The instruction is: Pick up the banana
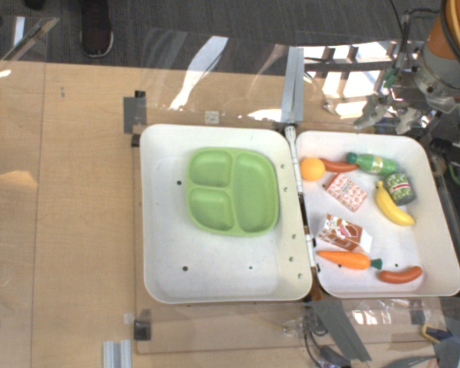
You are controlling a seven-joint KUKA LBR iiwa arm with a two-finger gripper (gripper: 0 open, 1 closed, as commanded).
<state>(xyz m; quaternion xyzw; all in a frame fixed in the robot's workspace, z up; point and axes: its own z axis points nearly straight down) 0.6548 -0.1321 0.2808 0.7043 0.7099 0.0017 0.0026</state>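
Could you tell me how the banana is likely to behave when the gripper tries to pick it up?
The banana looks like smooth, glossy toy plastic, so it is probably stiff, light and somewhat slippery. Its curved, rounded body may rock or pivot if pinched off-centre. The small can appears to touch its upper end, so it could get nudged.

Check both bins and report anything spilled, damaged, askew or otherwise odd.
Nothing stands out. The green plate lies flat in the left bin. The banana and other toy foods lie loose but intact in the right bin. Nothing has spilled over a rim.
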